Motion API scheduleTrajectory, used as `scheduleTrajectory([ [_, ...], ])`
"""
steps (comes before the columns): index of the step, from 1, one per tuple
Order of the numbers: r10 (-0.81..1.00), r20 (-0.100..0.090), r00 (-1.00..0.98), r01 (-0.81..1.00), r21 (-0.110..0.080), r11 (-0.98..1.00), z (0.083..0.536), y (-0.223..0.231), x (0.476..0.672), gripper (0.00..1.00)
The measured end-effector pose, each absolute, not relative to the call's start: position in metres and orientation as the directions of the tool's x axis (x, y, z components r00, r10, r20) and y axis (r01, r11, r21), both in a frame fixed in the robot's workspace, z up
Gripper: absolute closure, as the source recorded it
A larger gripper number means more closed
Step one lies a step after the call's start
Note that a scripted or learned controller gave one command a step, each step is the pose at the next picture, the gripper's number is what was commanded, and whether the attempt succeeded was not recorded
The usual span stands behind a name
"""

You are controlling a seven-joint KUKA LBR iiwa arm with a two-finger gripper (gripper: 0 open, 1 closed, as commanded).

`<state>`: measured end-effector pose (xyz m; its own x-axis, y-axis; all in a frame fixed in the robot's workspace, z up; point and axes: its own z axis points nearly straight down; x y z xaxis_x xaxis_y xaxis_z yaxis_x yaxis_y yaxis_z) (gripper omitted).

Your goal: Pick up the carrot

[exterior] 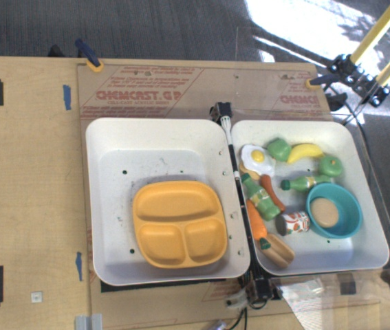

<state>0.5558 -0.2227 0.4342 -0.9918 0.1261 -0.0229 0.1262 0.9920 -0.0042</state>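
The carrot (pixel 258 225) is a small orange cone with a green top, lying along the left wall of the right bin (pixel 366 249), pointing toward the front. A brown bread-like piece (pixel 278 250) touches its front end, and a green bottle (pixel 262 196) lies just behind it.
The right bin also holds a fried egg (pixel 255 158), a green pepper (pixel 278 148), a banana (pixel 305 152), a red can (pixel 294 222) and a teal bowl (pixel 333 210). In the left bin (pixel 109 157) sits a yellow divided plate (pixel 179 221).
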Motion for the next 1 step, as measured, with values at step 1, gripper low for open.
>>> scheduleTrajectory([
  [1,-0.007,0.006,-1.000,-0.007,0.004,1.000,0.3201,-0.2234,0.5125,1.00],
])
